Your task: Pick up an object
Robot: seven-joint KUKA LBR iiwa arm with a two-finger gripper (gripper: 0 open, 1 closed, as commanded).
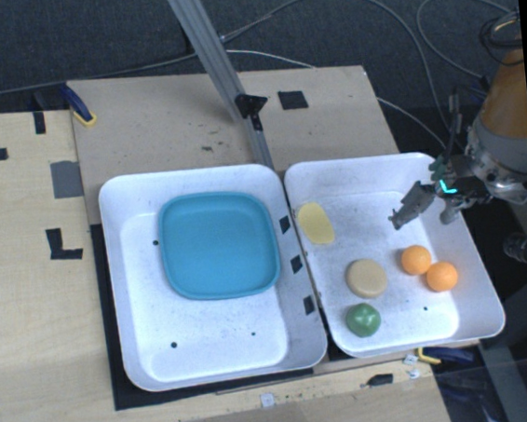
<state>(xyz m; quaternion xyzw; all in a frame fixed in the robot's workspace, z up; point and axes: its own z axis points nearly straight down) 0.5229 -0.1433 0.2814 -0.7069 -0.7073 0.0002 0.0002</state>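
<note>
Pale wooden bench boards fill the scene under a dark floor, bearing two shallow white plastic bins side by side. At 9 o'clock, the left white bin holds a square turquoise plastic plate lying flat. At 3 o'clock, the right white bin holds five small things: a pale yellow oblong piece near its left wall, a round beige piece at its middle, a round green piece just below that, and two small orange balls lying close together toward its right side. Entering from 3 o'clock, the grey robot arm with an orange band reaches over the right bin's right rim. Its two-finger gripper has dark fingers spread apart, with nothing between them, hovering above the bin floor. From the gripper, the orange balls lie nearest at 6 o'clock, the beige piece at 7 o'clock, and the yellow piece at 9 o'clock, well apart.
</note>
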